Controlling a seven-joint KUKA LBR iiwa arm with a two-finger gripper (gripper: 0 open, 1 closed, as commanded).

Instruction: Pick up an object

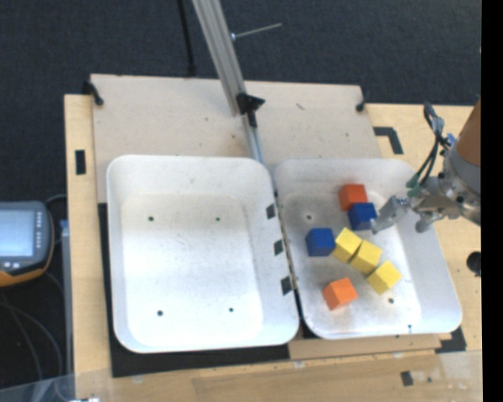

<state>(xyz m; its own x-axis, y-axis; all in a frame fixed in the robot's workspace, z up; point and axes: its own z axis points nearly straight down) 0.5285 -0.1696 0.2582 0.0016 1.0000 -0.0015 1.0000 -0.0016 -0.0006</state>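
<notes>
While hovering in the right bin [427, 304], the tool [404, 212] grips nothing.

We look down from one fixed camera above the bench [80, 224], tilted at a slant. Both bins sit in frame, the left bin [121, 178] beside the right bin [440, 304], from a moderate height.

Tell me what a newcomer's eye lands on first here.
The cluster of coloured cubes in the right bin: two orange cubes, two blue cubes and three yellow cubes. Next, the claw reaching in beside the upper blue cube.
</notes>
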